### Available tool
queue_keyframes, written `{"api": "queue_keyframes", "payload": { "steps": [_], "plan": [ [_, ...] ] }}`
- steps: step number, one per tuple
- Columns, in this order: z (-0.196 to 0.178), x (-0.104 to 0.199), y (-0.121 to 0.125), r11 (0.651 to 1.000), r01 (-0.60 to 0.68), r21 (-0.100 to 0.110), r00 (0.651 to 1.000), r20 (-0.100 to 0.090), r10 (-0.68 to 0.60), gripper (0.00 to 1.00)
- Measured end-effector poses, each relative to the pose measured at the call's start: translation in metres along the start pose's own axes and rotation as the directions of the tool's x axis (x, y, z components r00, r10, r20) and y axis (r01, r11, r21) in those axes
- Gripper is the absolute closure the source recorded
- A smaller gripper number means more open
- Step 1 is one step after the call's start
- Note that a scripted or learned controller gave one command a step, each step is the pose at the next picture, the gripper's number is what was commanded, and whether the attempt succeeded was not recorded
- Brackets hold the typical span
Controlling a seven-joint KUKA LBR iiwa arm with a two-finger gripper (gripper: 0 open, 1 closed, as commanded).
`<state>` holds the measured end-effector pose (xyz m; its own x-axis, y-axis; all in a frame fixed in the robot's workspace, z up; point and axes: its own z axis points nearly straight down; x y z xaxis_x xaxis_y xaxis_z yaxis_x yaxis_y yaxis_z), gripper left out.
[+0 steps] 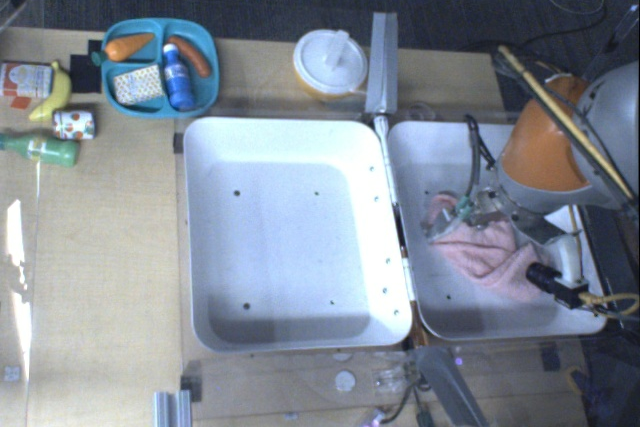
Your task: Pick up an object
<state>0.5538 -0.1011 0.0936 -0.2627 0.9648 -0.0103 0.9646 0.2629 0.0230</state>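
At the far left of the bench, a banana (52, 92), a small can (74, 124) and a green bottle (40, 149) are lying together, and just beside them a blue divided tray (205, 67) is holding toy food. Further along, a white lidded cup (331, 63) is standing behind the bins. The left bin (290, 235) is sitting next to the right bin (440, 315), where a pink cloth (488, 256) is lying crumpled toward the near right side.

The risk, as I judge it, is that soft cloth is giving the fingers little to bite: a shallow pinch could be catching only a loose fold, which would slip free on the lift, or the fabric could be dragging and snagging on the bin wall.

The gripper (470, 208) is hanging low over the cloth's upper left edge, seemingly touching or just above it. The wrist and orange band are blocking the fingertips, so I cannot tell whether it is spread or pressed together, nor whether anything is pinched.
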Motion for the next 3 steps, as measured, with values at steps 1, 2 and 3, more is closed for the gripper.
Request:
{"api": "queue_keyframes", "payload": {
  "steps": [1,2,3],
  "plan": [
    [0.003,-0.014,0.060,0.997,-0.073,0.003,0.997,0.000,0.073,0.00],
    [-0.010,-0.015,0.063,0.998,-0.070,-0.005,0.998,0.006,0.070,1.00],
    [-0.146,0.023,0.095,0.976,0.215,0.015,0.976,-0.012,-0.215,1.00]
  ]
}}
